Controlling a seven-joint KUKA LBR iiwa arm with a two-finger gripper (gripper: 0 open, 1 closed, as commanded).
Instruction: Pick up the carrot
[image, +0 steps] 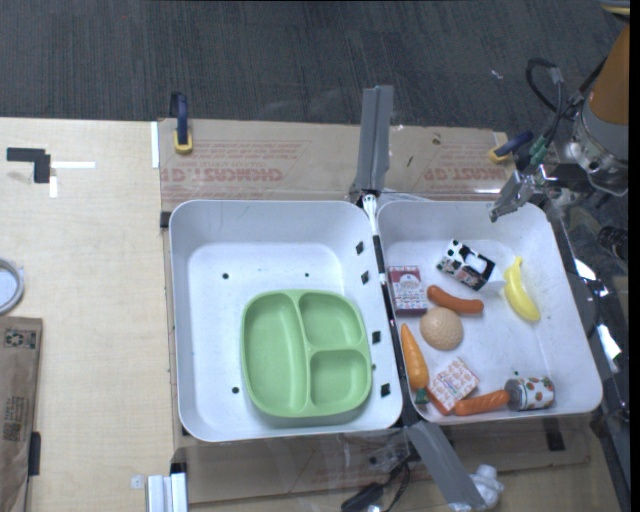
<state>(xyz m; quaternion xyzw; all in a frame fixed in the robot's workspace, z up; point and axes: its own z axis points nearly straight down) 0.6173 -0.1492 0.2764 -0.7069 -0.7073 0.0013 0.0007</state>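
The carrot (413, 357) is orange with a small green end. It lies lengthwise along the left wall of the right bin (560, 250), close to the front, touching a tan bun (441, 328) on its right. My gripper (512, 198) hangs over the back right corner of that bin, well away from the carrot and above the objects. Nothing shows in its grasp.
The right bin also holds a red sausage (455, 299), a banana (520, 290), a black-and-white toy (466, 264), a small red box (405, 288), a cracker box (453, 384), an orange stick-like piece (482, 403) and a can (530, 393). A green divided plate (305, 352) lies in the left bin (200, 300).
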